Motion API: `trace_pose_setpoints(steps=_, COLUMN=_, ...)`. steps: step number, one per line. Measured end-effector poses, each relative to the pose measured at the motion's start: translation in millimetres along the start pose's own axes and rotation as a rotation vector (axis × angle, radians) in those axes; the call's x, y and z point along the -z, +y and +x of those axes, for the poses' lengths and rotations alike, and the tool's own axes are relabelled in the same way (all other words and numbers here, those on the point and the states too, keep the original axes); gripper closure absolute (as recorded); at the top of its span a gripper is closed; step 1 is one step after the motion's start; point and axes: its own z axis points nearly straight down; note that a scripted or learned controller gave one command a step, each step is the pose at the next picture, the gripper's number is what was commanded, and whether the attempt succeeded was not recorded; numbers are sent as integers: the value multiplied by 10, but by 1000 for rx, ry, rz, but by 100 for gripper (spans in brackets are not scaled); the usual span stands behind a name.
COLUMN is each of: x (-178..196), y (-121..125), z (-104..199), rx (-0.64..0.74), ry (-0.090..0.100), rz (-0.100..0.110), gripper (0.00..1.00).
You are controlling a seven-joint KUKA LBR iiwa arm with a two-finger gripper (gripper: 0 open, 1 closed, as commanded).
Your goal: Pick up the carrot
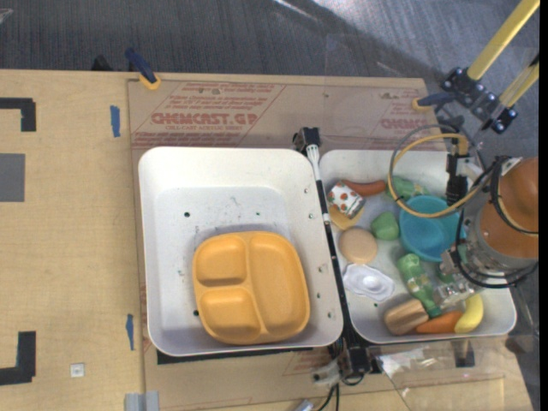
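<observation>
On a cardboard-covered bench [68,229] the left bin [163,229] holds a yellow divided plate [250,285], while in the right bin [505,315] the carrot [438,323] (short, orange, lying flat) rests at the near edge below the gripper [452,288], whose grasp I cannot tell.

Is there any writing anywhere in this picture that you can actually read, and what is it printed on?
"CHEMCAST GP", large red letters, seen upside down: on the brown sheet behind the left bin.
Smaller red lines around it: too blurred to read.
Red print on the same sheet behind the right bin: too blurred to read.
Nothing legible on the bins, the orange tray or the toys.
</observation>
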Motion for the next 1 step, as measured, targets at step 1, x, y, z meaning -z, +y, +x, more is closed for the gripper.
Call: trace_pose_setpoints(steps=1, x=-26, y=-593, z=432, rx=167, ry=-10, rz=0, gripper=100)
